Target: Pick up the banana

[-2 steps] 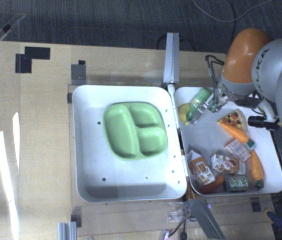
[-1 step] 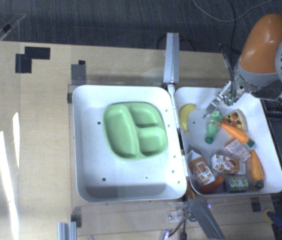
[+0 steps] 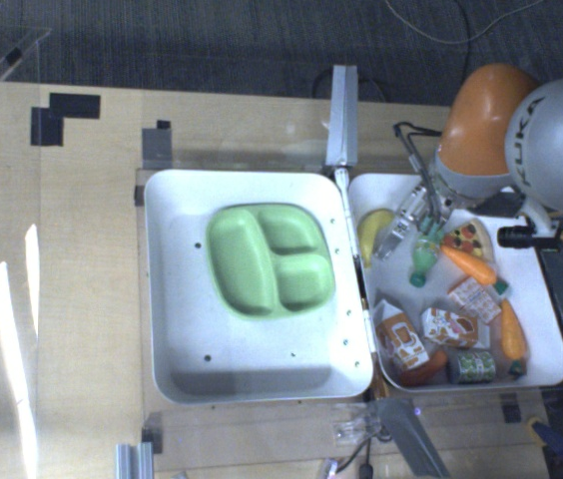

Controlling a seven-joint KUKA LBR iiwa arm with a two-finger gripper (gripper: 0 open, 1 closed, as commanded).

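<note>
Banana sits tucked against the left wall of the right bin near its far corner, and the claw hangs right beside it, probably lining up a grab, though can't tell if it's spread.

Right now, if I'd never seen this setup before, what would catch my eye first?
Probably the green divided plate, alone in the middle of the left bin. Next, the big grey arm with its orange band leaning in from the right, its gripper down by the yellow banana at the right bin's far left corner. Nearer the camera, carrots and small food packets crowd that bin.
</note>
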